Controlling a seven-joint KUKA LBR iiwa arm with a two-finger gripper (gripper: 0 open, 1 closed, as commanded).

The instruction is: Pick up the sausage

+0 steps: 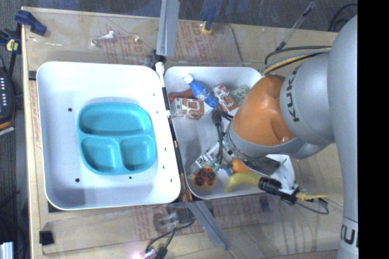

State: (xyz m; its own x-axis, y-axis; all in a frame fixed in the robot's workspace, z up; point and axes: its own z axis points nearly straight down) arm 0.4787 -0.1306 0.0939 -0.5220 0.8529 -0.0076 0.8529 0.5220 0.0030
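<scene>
With the pincer (214, 162) low at six o'clock in the right bin (182, 78), its opening hidden, it should centre over the sausage before closing.

You've got a blue tray (115, 143) sitting in the left bin (48, 130); over in the right bin (182, 78), a bottle (199, 91), small cartons (187, 107), a banana (240, 181).
</scene>
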